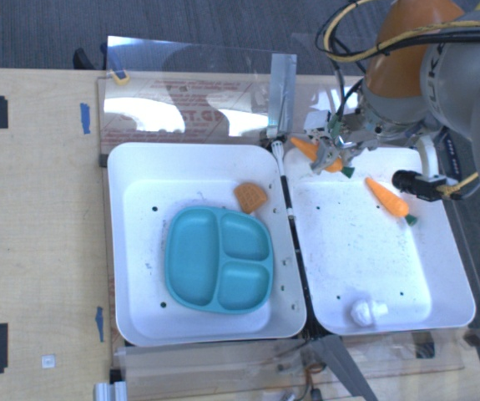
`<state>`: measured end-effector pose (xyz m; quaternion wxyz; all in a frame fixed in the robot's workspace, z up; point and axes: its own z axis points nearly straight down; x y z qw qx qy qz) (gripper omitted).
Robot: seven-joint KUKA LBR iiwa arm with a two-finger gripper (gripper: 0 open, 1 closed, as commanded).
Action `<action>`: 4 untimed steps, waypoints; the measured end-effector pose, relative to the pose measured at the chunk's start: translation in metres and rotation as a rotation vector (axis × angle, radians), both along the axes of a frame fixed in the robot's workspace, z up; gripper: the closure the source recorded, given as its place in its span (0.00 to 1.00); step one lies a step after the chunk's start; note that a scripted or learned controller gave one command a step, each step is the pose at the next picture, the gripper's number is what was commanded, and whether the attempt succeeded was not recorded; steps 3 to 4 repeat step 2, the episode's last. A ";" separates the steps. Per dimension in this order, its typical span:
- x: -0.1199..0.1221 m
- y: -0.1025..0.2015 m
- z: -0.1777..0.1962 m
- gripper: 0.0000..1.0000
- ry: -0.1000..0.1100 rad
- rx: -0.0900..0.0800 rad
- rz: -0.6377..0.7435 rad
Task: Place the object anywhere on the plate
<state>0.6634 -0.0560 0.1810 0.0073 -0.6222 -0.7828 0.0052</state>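
Observation:
A teal divided plate [219, 259] lies in the left bin [131, 224]. My gripper [331, 152] hangs over the far left corner of the right bin [440, 291], close to the divider. It is shut on a small orange carrot [305, 149], whose ends stick out on both sides of the fingers. The carrot is tilted, with its tip pointing toward the left bin. A second carrot [387, 197] with a green end lies on the right bin's floor, to the right of the gripper.
A brown cookie-like piece [250, 195] rests in the left bin just beyond the plate's far edge. A white lump [363, 312] sits near the right bin's front edge. An upright clear panel [189, 98] stands behind the left bin.

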 end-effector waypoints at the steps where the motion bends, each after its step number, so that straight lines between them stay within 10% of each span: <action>1: -0.107 0.070 0.004 1.00 -0.017 0.002 0.159; 2: -0.107 0.068 0.003 0.00 -0.016 0.001 0.156; 4: -0.107 0.068 0.003 0.00 -0.016 0.001 0.156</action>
